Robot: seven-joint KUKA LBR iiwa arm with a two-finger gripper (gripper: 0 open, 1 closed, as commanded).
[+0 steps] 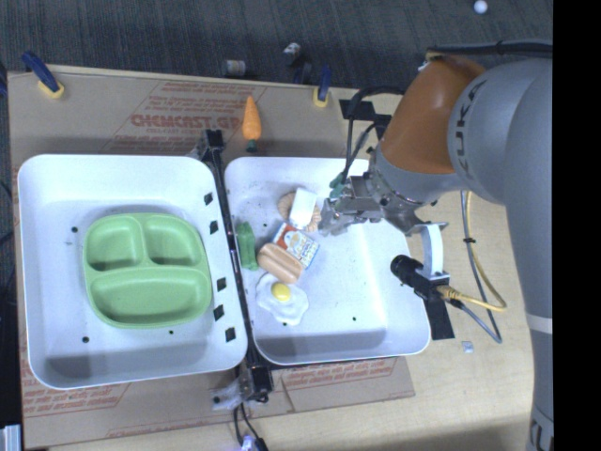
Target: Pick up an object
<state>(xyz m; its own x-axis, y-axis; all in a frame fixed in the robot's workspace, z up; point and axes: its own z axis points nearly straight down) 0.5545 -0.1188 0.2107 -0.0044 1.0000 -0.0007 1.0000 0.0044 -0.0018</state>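
The left bin (38,252) holds one green divided tray (146,269), lying flat near its centre, well apart from the gripper. One orange carrot-shaped piece (251,118) lies on the cardboard sheet (141,111) behind the bins, just beyond the seam between them.

The right bin (376,318) holds a cluster of toy food items along its left half. Counted left to right: one green piece (246,244) against the left wall, one hot dog (279,262), one fried egg (283,298) at the front of the cluster, one small printed box (300,244) touching the hot dog, one white block (302,207) behind the box, and one tan round piece (285,201) partly hidden by that block.

The gripper (336,212) hangs over the right bin, just right of the white block and printed box. Whether it touches either item cannot be told, nor how it is set. No item is seen held in it.
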